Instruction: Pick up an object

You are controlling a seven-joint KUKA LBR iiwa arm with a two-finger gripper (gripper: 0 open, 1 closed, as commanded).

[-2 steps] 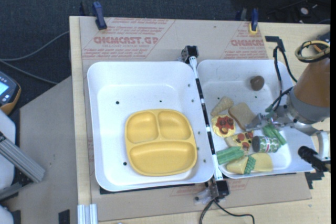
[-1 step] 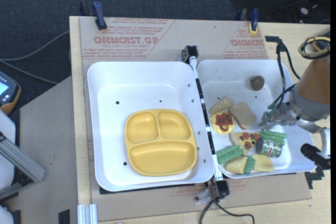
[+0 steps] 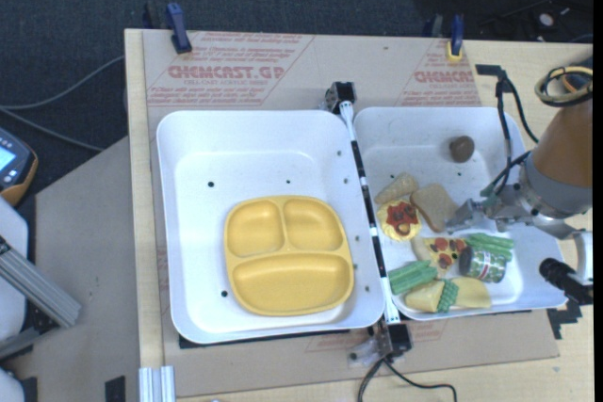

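The right bin (image 3: 415, 132) holds a heap of toy food near its front: a pizza slice with red topping (image 3: 400, 218), a tan bread piece (image 3: 435, 204), a green can (image 3: 489, 257), a green bean pod (image 3: 412, 277), yellow pieces (image 3: 450, 296) and another topped slice (image 3: 445, 249). A small brown ball (image 3: 461, 148) lies alone near the back. My gripper (image 3: 468, 214) reaches in from the right and hovers low by the bread piece and the can. Nothing visible sits between its fingers.
The left bin (image 3: 188, 155) carries a yellow divided plate (image 3: 285, 253). A black clamp (image 3: 340, 94) sits at the back between the bins. Blue clamps (image 3: 175, 25) pin the cardboard bench top. Cables run along the right bin's far side.
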